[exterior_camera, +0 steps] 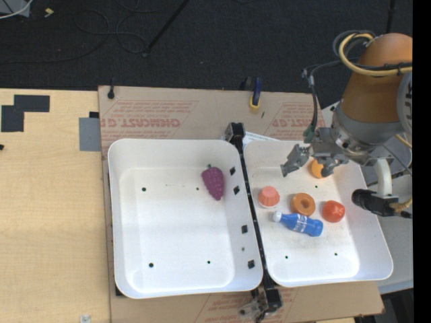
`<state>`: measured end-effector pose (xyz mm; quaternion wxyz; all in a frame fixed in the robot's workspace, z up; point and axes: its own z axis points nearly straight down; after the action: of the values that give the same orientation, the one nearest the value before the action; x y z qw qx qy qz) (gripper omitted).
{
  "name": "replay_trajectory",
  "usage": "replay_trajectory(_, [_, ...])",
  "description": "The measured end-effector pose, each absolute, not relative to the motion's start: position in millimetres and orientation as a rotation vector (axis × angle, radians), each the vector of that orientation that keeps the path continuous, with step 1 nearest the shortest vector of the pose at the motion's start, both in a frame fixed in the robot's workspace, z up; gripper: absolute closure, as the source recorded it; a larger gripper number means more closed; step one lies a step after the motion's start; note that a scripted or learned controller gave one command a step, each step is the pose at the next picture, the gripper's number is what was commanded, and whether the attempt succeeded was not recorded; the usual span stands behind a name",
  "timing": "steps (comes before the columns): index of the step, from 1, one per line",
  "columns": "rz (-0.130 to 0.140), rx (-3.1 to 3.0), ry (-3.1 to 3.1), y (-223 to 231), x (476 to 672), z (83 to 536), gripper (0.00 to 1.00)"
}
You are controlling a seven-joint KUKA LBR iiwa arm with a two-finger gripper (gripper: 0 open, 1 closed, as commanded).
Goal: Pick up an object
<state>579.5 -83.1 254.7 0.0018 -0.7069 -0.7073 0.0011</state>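
My gripper (pixel 314 163) hangs over the back of the right bin (pixel 350 264). It is open, its dark fingers (pixel 294 160) spread wide. A small yellow-orange object (pixel 316 170) shows between and below the fingers, and I cannot tell whether they touch it. In front of the gripper lie a pink cup-shaped piece (pixel 269 196), an orange ring (pixel 303 203), a red-orange piece (pixel 333 210) and a blue bottle (pixel 300 223) on its side. A purple bunch of grapes (pixel 213 182) lies in the left bin (pixel 135 261) near its back right.
The two bins meet at a black-clipped divider (pixel 246 200). The arm's orange wrist (pixel 374 79) and cables stand above the right bin's back right corner. A black part (pixel 374 202) of the arm overhangs the right rim.
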Motion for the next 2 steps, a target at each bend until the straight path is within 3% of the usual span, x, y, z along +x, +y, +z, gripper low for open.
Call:
replay_trajectory(1, [0.005, -2.217, -2.219, -84, 579.5, 264, 1.0])
replay_trajectory(2, [-0.013, -2.224, -2.233, -59, 636.4, 378, 1.0])
